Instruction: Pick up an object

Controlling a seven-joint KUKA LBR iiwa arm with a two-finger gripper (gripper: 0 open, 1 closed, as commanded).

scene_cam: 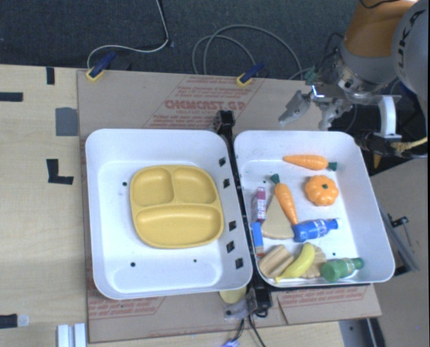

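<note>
Gripper (310,111) open above two carrots (306,162), one pumpkin (321,190)

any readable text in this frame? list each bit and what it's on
"CHEMCAST GP": red print on the brown cardboard sheet under the bins, partly blurred, so the reading is unsure.
"UK": dark letters on the arm, cut off at the frame edge.
Labels on the blue bottle and green bottle: too small to read.

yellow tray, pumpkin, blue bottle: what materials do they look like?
Yellow tray: likely molded plastic, matte, with smooth rounded compartment ridges. Pumpkin: probably plastic or rubber toy, with uniform orange and a slight sheen. Blue bottle: looks like glossy plastic, with a highlight along its side.
</note>
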